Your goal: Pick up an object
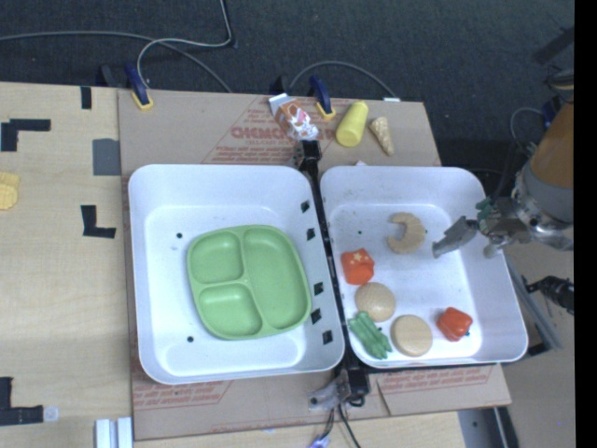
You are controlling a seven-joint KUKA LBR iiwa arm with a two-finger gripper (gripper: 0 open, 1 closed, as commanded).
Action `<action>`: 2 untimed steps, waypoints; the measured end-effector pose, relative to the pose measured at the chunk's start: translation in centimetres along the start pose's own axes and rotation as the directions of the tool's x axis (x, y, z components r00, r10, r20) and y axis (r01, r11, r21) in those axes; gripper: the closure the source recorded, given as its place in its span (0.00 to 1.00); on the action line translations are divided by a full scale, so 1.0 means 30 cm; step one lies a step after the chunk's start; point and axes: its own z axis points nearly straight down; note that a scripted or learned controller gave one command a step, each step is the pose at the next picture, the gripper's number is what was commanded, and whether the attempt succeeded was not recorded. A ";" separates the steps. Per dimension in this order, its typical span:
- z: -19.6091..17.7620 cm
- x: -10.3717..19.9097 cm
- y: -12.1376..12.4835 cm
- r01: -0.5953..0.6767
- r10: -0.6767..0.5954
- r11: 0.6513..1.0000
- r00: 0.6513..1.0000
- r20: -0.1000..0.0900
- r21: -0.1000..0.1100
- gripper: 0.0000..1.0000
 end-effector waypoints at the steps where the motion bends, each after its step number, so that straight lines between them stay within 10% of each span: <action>1: 0.144 0.032 0.333 0.001 -0.001 1.000 1.000 -0.001 0.001 0.00; 2: 0.468 0.007 0.377 0.002 -0.002 1.000 1.000 0.002 -0.005 0.00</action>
